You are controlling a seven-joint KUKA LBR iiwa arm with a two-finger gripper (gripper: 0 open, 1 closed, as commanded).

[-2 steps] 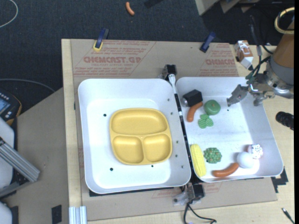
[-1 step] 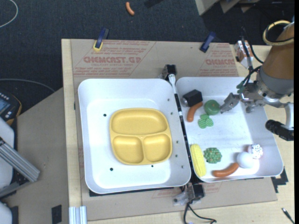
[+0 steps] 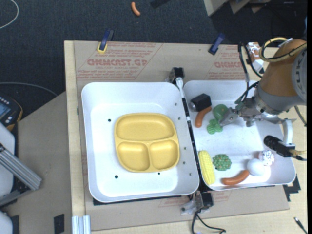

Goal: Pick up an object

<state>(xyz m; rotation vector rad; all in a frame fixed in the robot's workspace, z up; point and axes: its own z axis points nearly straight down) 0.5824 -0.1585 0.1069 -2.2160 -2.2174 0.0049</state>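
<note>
Overhead view of the two bins. The gripper (image 3: 229,119) is lowered into the right bin (image 3: 243,89) beside a cluster of small items: a dark green rounded piece (image 3: 220,111), a green broccoli-like piece (image 3: 214,127), an orange sausage (image 3: 201,117) and a black block (image 3: 200,102); whether the fingers are spread or pressed together cannot be told at this size. Nothing is visibly held. Risks, as judged: tightly packed items may be pushed aside or two caught at once; rounded toys may squirt out on closing. Corn (image 3: 206,166), a second broccoli (image 3: 222,162) and a white ball (image 3: 258,167) lie well apart; the yellow tray (image 3: 146,141) sits in the left bin (image 3: 97,130)
</note>
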